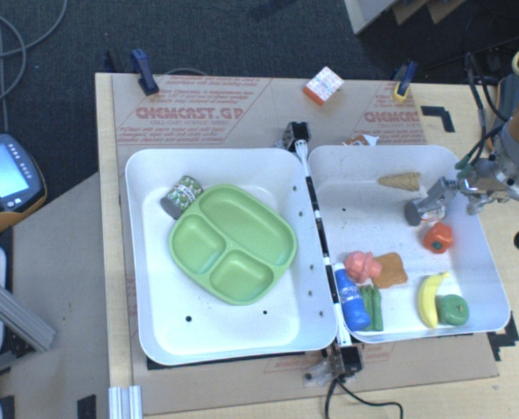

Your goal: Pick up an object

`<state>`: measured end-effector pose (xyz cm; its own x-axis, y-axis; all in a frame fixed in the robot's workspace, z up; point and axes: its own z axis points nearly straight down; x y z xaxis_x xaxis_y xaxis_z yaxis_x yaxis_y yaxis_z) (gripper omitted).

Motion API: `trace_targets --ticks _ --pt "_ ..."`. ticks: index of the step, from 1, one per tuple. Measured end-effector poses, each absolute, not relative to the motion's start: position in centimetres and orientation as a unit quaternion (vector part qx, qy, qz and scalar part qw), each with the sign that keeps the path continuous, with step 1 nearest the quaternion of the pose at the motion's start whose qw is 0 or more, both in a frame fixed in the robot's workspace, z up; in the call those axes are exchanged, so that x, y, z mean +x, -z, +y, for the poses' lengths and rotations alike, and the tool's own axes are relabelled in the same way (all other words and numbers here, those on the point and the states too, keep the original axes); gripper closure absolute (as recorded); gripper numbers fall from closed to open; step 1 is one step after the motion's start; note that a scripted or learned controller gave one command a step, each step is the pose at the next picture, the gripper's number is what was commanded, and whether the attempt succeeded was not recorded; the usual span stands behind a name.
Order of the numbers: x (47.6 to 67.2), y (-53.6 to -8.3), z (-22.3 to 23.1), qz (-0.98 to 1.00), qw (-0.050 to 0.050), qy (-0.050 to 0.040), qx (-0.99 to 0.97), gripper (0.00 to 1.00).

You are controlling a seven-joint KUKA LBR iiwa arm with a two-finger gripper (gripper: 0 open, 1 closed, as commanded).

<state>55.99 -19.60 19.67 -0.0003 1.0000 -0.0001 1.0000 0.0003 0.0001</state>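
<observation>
My gripper [419, 209] reaches in from the right over the right bin [478, 260], at its upper right part. A small red-orange fruit [437, 236] lies just below and right of its tip, apart from it. A tan bread piece [401, 181] lies just above and to the left. Toward the bin's front lie a pink toy [361, 264], a brown toast slice [390, 270], a blue bottle [350, 300], a green pickle [374, 308], a yellow banana [429, 298] and a green apple [453, 310].
The left bin [155, 321] holds a green divided plate [233, 243] with a small can [181, 195] at its upper left edge. A small orange-and-white box [323, 85] and two blue clamps [142, 70] sit on the board behind the bins.
</observation>
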Motion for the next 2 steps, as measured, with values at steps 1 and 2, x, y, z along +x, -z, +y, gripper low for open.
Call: trace_targets --ticks 1,2 --pt "55.3 -9.5 -21.8 0.708 -0.001 -0.0012 0.706 0.0" --pt "55.3 -10.5 -22.0 0.708 0.001 -0.0009 0.707 1.0"
